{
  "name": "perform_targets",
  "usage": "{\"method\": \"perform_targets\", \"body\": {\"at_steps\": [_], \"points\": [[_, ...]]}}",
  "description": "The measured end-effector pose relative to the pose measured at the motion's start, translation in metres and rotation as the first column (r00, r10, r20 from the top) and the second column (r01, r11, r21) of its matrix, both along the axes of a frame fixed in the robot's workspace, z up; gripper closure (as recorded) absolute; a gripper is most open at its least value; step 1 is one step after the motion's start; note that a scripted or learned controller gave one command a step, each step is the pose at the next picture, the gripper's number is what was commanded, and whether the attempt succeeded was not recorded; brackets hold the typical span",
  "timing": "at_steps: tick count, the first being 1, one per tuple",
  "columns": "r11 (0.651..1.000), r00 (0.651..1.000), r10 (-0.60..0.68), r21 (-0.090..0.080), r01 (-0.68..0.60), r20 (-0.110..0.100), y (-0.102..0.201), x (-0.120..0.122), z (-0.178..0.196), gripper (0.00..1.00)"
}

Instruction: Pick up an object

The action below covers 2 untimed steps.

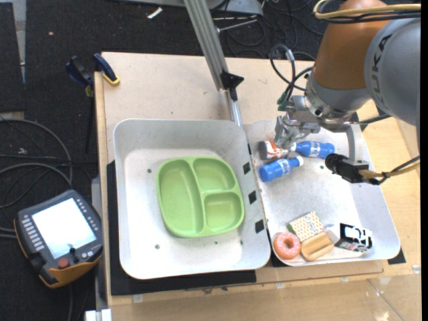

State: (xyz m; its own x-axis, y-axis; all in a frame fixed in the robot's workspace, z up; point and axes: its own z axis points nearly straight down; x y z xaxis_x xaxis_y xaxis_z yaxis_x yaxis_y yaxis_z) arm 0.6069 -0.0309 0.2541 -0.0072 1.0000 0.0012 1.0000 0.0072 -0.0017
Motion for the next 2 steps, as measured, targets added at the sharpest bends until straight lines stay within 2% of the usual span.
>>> {"method": "perform_targets", "body": {"at_steps": [2], "points": [[1.0,1.0,0.001,0.0,-0.001,-0.001,0.104,-0.021,-0.027,1.0]]}}
